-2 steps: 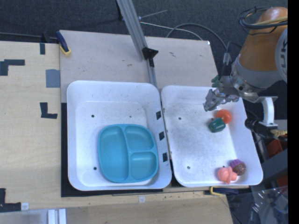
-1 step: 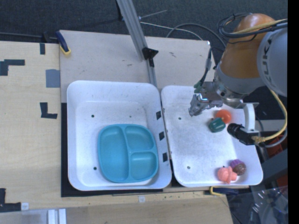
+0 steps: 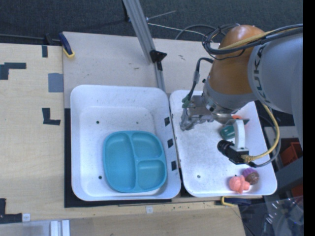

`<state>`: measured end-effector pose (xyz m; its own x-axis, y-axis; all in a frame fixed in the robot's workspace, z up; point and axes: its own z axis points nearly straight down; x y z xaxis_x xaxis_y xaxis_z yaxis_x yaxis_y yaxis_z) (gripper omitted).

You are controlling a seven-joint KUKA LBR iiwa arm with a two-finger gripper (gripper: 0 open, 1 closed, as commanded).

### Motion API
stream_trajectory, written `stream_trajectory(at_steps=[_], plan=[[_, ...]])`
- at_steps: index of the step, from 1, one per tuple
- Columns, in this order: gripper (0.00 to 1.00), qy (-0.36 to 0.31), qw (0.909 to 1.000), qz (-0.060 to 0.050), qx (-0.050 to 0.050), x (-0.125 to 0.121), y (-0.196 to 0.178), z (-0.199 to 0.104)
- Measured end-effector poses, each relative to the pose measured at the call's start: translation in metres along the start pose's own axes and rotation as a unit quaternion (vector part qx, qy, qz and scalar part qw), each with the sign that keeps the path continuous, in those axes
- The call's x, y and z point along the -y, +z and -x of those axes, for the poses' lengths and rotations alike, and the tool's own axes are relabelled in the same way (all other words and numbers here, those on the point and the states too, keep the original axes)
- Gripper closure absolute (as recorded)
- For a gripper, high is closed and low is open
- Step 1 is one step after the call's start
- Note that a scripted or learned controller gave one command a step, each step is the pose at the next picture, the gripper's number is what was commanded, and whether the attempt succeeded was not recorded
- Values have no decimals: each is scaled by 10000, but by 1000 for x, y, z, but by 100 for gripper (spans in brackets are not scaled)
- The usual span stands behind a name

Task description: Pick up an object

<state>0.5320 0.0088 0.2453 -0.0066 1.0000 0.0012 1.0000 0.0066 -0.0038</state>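
My gripper (image 3: pixel 187 123) hangs over the upper left part of the right bin (image 3: pixel 206 173), close to its left wall, with nothing visible in it. A teal object (image 3: pixel 227 130) lies to its right, partly hidden under the wrist. A small orange piece (image 3: pixel 237 117) peeks out just above the teal one. In the bin's near right corner sit a pink toy (image 3: pixel 238 183) and a small purple and brown thing (image 3: pixel 251 176), touching each other.
The left bin (image 3: pixel 88 132) holds a blue divided plate (image 3: pixel 134 161) in its lower right half. A slanted metal post (image 3: pixel 142 28) rises behind the bins. The grey arm with its orange band (image 3: pixel 236 58) covers the right bin's back edge.
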Motion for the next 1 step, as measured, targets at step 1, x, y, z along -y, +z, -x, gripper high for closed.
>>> stream_trajectory(at_steps=[1], plan=[[100, -7, 10000, -2, -2, 17, 5, -61]])
